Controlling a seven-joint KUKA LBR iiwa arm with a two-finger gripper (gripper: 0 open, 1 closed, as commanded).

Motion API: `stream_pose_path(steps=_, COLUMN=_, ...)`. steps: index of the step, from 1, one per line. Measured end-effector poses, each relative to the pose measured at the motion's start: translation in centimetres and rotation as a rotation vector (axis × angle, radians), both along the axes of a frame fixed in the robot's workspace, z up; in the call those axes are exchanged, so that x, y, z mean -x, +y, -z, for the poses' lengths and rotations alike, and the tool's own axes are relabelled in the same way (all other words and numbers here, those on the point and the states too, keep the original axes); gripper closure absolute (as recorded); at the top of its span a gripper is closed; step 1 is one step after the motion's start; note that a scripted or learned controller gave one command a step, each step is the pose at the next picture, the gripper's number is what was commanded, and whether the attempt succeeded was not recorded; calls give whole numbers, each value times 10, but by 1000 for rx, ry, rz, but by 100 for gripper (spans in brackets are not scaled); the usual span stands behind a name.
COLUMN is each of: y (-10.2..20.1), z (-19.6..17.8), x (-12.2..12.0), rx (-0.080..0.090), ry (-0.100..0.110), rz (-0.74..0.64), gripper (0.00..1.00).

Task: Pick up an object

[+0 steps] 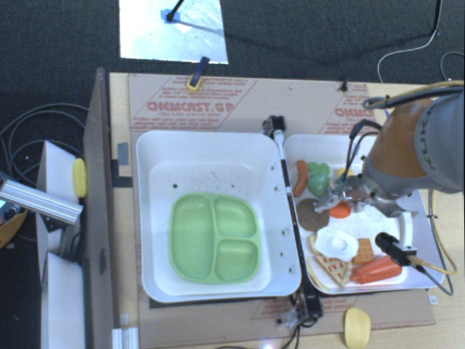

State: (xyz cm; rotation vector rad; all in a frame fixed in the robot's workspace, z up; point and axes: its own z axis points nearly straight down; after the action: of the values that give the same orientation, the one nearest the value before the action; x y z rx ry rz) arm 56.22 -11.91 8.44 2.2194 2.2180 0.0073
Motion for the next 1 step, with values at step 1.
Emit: stream_pose_path(steps=1, y=-1, z=-15, x=-3, rx=3, ry=-9, rz=-3, gripper=100)
